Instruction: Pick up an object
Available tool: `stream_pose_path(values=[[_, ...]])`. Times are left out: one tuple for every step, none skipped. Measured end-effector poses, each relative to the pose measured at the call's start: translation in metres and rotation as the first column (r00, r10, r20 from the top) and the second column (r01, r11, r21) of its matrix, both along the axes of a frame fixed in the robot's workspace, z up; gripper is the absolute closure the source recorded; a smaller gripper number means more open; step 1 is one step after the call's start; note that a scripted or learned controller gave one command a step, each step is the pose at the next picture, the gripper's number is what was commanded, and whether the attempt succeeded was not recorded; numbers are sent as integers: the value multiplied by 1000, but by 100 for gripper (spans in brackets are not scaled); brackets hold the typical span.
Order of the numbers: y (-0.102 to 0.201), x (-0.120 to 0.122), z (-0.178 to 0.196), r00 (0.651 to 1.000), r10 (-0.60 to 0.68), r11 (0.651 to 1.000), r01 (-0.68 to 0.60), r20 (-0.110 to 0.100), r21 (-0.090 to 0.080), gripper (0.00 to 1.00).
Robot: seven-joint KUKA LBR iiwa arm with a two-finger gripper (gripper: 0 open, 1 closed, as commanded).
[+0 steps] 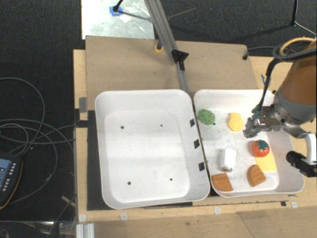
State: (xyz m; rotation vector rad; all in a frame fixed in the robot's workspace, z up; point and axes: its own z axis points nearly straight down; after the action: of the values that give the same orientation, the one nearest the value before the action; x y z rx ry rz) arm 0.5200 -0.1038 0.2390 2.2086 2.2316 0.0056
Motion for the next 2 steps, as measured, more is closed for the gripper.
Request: stream_pose_path(values=[[55,-1,9,1000,1,1000,-1,-1,1,100],[104,-11,1,1000,0,1000,0,-3,1,100]])
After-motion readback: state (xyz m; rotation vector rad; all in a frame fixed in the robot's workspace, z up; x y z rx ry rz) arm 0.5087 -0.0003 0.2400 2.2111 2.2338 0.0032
